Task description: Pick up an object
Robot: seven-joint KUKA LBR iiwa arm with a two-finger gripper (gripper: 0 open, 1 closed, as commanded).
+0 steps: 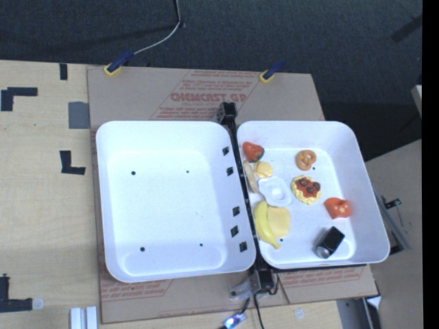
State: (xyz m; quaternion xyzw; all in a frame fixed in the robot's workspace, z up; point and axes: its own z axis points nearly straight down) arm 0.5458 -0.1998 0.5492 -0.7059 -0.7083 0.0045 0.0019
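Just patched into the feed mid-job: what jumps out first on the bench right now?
The cluster of small colourful toy foods in the right white bin: a yellow plastic banana near its left wall, a round yellow tart with red topping mid-bin, and a black block at the front. The left white bin beside it shows bare white floor.

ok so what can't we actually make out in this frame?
- Pale pieces by the divider in the right bin: camera view, too small and washed out against the white to identify.
- Banana: partly covered by the yellow piece.
- Black object: too small, type unclear.
- Small round item: blurred, detail unreadable.
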